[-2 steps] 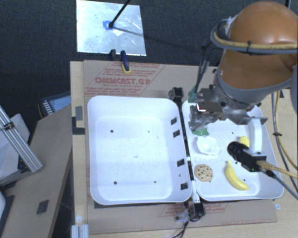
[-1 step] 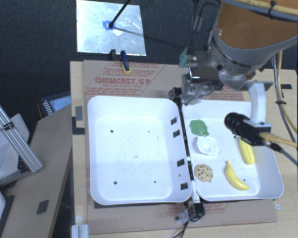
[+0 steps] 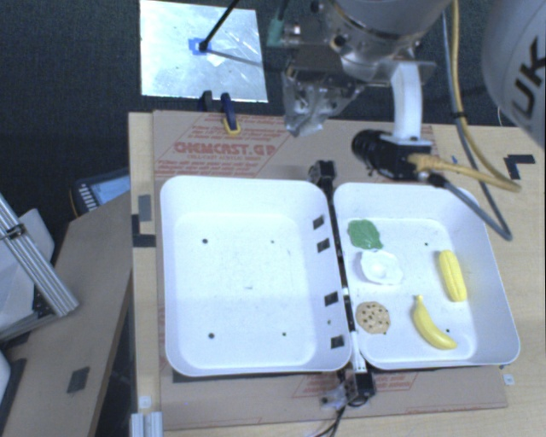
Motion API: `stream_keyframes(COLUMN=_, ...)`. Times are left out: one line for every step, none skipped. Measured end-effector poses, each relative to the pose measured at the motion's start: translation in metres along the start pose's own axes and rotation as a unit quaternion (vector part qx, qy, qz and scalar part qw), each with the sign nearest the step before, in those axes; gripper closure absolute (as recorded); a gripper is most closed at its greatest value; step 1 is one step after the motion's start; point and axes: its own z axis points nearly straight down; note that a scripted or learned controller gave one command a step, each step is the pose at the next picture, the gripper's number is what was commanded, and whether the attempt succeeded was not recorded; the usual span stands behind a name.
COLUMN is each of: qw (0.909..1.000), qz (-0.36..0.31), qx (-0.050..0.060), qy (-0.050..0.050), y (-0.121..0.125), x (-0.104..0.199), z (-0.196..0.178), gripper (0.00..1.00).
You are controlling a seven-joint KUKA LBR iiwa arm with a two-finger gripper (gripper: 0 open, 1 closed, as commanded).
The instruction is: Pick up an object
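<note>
Bins sit side by side on the bench: left bin (image 3: pixel 243 282) bare white floor, right bin (image 3: pixel 478 341) holding every candidate object. Arm (image 3: pixel 384 21) hangs over the far edge of the bench, beyond both bins, roughly above the seam between them. Gripper (image 3: pixel 305 115) points down at the cardboard sheet (image 3: pixel 213 149) under the bins; its tip is blurred and I cannot tell how it stands, nor is any object visible at it.

Objects, largest first:
- banana (image 3: pixel 432 324), near right part of the right bin, curved, long axis running far-left to near-right.
- corn cob (image 3: pixel 451 275), just far of the banana, long axis near-to-far, slightly tilted.
- white blob (image 3: pixel 380 268), left part of the bin, touching the green piece on its far side.
- green piece (image 3: pixel 364 234), farthest of the set.
- cookie (image 3: pixel 373 317), round, near the dividing wall.

Key relation: all objects lie nearer to the camera and to the right of the gripper. Green piece is the closest target, judged. A pick calls for travel toward the near side and right, then descent; elongated items need the fingers across their short width.
</note>
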Motion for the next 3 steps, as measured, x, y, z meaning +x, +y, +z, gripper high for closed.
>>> stream_keyframes(qw=1.0, qz=0.0, qx=0.009, qy=-0.003, y=-0.033, x=0.018, z=0.117, gripper=1.0)
stream_keyframes(qw=1.0, qz=0.0, qx=0.0, qy=0.0, y=0.005, x=0.034, z=0.07, gripper=1.0)
stream_keyframes(qw=1.0, qz=0.0, qx=-0.001, qy=0.001, y=-0.009, x=0.033, z=-0.004, gripper=1.0)
